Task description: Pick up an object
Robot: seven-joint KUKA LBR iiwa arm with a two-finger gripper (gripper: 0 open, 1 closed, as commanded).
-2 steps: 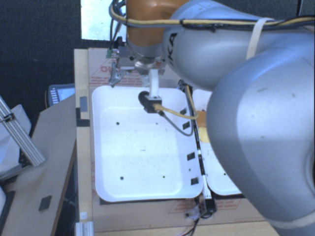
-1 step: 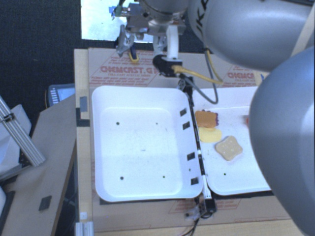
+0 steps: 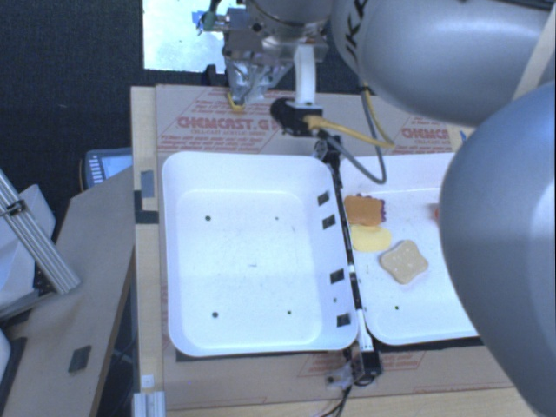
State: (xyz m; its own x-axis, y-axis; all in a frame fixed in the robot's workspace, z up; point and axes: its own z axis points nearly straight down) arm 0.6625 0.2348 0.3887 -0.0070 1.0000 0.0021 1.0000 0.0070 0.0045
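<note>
Objects: we see three small items in the right bin [image 3: 417, 333], close to its left wall, well apart from the gripper.
Toast-like piece: a tan square piece [image 3: 404, 261] lies nearest to us of the three, flat on the bin floor.
Yellow piece: a pale yellow flat piece [image 3: 372, 239] lies just beyond it, touching or nearly touching the orange piece.
Orange piece: an orange slab [image 3: 364, 209] with a purple edge on its right lies farthest of the three.
Left bin: we see a white left bin [image 3: 248, 254], joined to the right one along a clipped seam.
Gripper: the gripper [image 3: 246, 89] hangs over the cardboard [image 3: 217, 124] beyond the left bin's far edge; we cannot tell how its fingers stand, and we see nothing held.
Arm: the grey arm [image 3: 452, 42] fills the upper right and covers part of the right bin.
</note>
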